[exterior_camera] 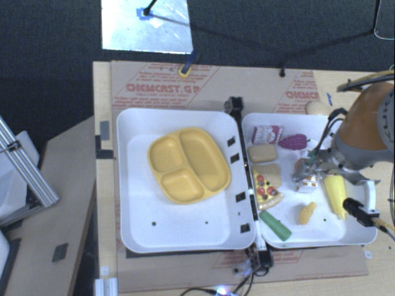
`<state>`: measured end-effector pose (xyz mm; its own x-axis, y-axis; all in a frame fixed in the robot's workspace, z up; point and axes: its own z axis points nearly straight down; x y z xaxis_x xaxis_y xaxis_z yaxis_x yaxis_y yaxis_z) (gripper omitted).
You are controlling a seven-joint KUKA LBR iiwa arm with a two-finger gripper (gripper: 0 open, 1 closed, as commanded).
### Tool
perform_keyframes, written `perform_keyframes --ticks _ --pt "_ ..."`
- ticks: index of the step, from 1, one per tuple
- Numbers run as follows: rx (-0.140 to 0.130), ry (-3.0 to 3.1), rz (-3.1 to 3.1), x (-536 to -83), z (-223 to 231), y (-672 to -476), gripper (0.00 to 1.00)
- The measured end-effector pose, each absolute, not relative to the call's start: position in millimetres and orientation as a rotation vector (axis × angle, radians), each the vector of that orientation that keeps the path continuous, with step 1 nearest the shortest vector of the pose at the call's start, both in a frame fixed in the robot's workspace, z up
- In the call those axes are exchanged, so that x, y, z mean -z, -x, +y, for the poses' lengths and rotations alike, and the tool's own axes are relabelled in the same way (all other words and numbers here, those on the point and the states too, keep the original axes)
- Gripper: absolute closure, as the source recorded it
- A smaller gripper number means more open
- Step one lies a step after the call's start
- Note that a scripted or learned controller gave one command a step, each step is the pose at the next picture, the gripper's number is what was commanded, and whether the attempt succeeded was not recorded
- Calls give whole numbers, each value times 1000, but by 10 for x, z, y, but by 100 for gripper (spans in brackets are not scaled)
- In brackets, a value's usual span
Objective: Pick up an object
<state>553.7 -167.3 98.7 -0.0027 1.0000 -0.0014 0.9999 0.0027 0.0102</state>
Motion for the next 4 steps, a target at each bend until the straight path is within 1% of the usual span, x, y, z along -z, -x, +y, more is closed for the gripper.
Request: perform_keyframes --ticks 1,2,3,4 --pt "-5 -2213 2223 -1618 -1642 -5520 100" --pt "-4 -2212 2224 -2249 -1618 -5558 100" --pt "-2 -2214 2226 -2244 -1617 -5566 100" --pt "-5 -2210 2230 -2263 -1198 -5710 100"
